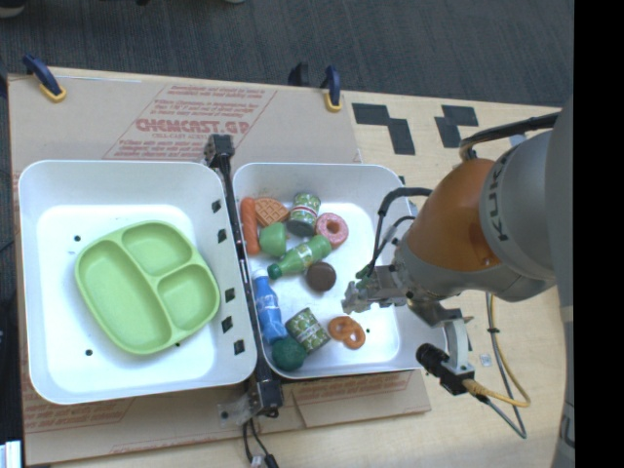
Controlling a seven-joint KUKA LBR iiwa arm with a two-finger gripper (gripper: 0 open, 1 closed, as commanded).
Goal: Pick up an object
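1. The table carries two white bins side by side, and the grey arm with its orange band reaches in from the right.
2. Left bin: a green divided plate, nothing else in it.
3. Right bin: a jumble of toy food, and the tool hovers low over its right side; whether it is spread or pinched I cannot tell.
4. Nearest candidates: the brown ball just left of the tool, and the pretzel just below it.
5. Judgement: the pretzel looks light, stiff plastic, probably slick. Being flat, it is best pinched across its outer rim.
6. Further left lie a green bottle, a pink donut and a blue bottle, crowded together.
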